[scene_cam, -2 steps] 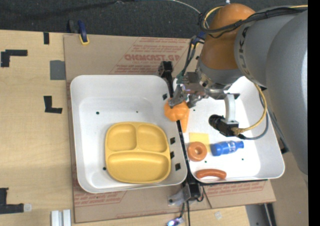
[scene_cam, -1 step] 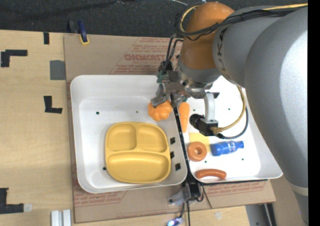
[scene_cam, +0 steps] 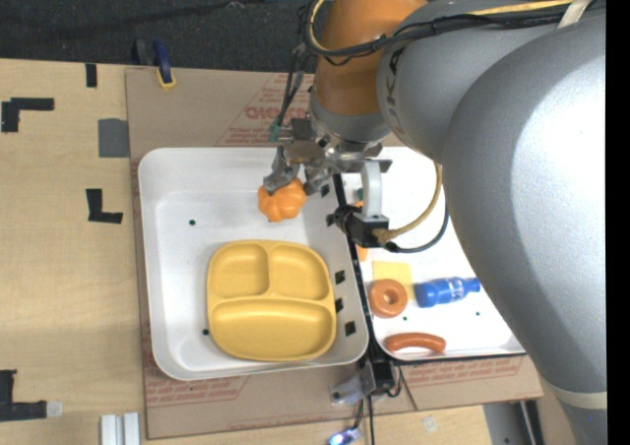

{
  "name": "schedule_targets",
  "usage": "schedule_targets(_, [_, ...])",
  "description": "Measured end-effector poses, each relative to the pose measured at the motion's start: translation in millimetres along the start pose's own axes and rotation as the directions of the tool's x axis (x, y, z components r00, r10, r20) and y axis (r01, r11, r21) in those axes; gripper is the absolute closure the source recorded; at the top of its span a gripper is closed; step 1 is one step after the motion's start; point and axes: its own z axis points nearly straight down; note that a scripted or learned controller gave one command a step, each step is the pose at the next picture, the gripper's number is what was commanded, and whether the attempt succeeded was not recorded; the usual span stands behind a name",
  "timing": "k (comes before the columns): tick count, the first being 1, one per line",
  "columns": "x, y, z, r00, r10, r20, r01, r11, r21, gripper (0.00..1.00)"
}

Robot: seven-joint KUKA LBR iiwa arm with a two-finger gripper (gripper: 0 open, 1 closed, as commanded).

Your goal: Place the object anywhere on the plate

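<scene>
- The grey arm (scene_cam: 512, 138) reaches in from the right, its orange band (scene_cam: 354, 34) standing over the far edge of the two bins.
- The end effector (scene_cam: 287, 185) hangs over the far part of the left bin (scene_cam: 167, 236), close to the wall shared with the right bin.
- An orange pumpkin-shaped object (scene_cam: 283, 201) sits right at the tips of the end effector; the fingers appear clenched around its top, so it looks grasped, though the contact itself is partly hidden by the wrist hardware.
- The object is above the white floor of the left bin, just beyond the far rim of the plate and not over it.
- The plate (scene_cam: 271, 300) is yellow with three compartments, two small ones at the far side and one long one at the near side, and lies flat in the near part of the left bin.
- In the right bin (scene_cam: 492, 340) lie a yellow square piece (scene_cam: 392, 271), an orange ring (scene_cam: 388, 298), a blue bottle (scene_cam: 445, 290) on its side, and an orange sausage-shaped item (scene_cam: 414, 343) near the front wall.
- Both bins rest on a brown cardboard sheet (scene_cam: 197, 103) laid over the wooden surface (scene_cam: 59, 266).
</scene>
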Motion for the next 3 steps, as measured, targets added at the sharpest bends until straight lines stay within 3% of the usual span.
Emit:
schedule_targets(1, [61, 2, 3, 1.000, -0.001, 0.001, 0.001, 1.000, 0.002, 1.00])
schedule_targets(2, [77, 11, 3, 1.000, 0.004, 0.002, -0.004, 1.000, 0.002, 1.00])
schedule_targets(3, [76, 11, 3, 1.000, 0.005, 0.004, -0.005, 1.000, 0.003, 0.00])
